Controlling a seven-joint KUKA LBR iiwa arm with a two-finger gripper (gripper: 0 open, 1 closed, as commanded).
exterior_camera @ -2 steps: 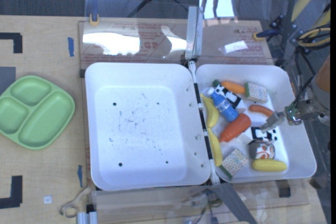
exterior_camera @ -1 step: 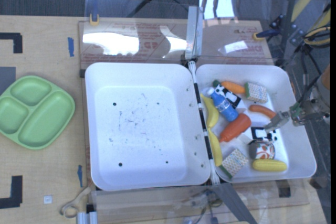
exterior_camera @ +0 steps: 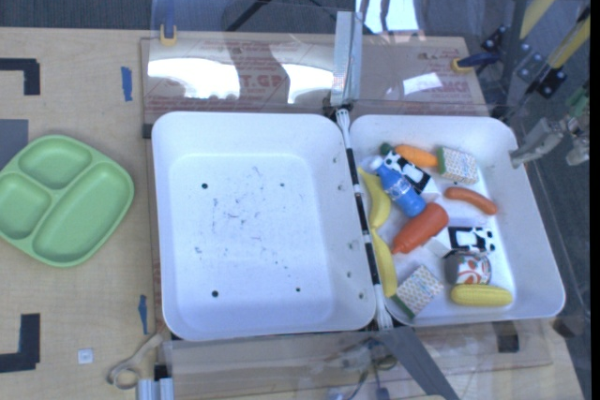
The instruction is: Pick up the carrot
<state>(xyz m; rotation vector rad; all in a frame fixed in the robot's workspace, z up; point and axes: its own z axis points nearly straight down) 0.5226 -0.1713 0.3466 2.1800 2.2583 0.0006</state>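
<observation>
One tapered orange carrot [exterior_camera: 420, 228], glossy white bin [exterior_camera: 534, 229]

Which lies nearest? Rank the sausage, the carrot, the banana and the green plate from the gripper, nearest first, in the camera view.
Measured from the gripper at the right bin's far right edge:
1. Sausage, right side of the right bin.
2. Carrot, far part of that bin.
3. Banana, along that bin's left wall.
4. Green plate, far left on the bench.

carrot [exterior_camera: 419, 229] | orange, tapered | lying slanted | right bin, middle
</observation>
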